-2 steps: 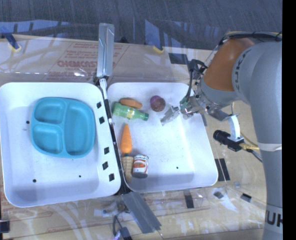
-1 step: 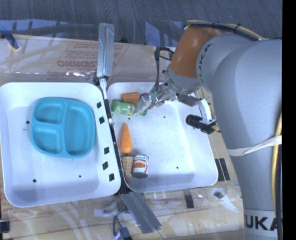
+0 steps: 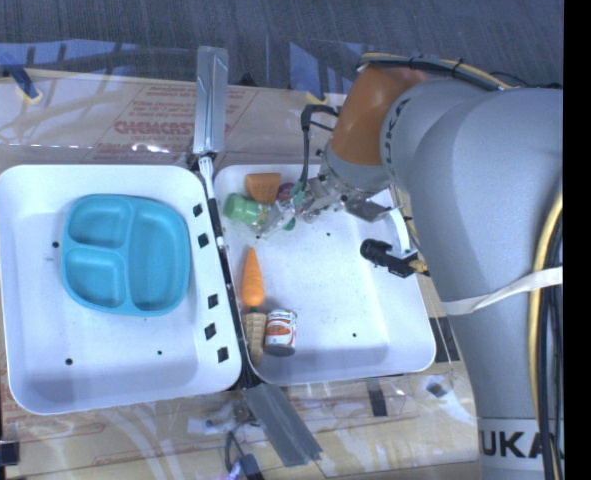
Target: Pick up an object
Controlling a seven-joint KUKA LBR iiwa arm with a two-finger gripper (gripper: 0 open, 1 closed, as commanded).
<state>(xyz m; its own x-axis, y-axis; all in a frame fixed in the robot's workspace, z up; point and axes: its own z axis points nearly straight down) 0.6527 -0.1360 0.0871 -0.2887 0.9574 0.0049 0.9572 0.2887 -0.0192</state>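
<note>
Nothing lifted yet! Gripper (image 3: 293,206) down at twelve o'clock in right bin (image 3: 375,353), beside green item (image 3: 241,207); jaw spread impossible to tell. Grasping, lifting remain.

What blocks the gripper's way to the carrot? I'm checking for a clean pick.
Nothing visible does. The gripper is at the right bin's far end among a green object and an orange block; bare floor separates it from the carrot.

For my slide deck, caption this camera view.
KUKA arm's gripper reaches among toy food in the right bin; blue divided plate sits in the left bin.
</note>
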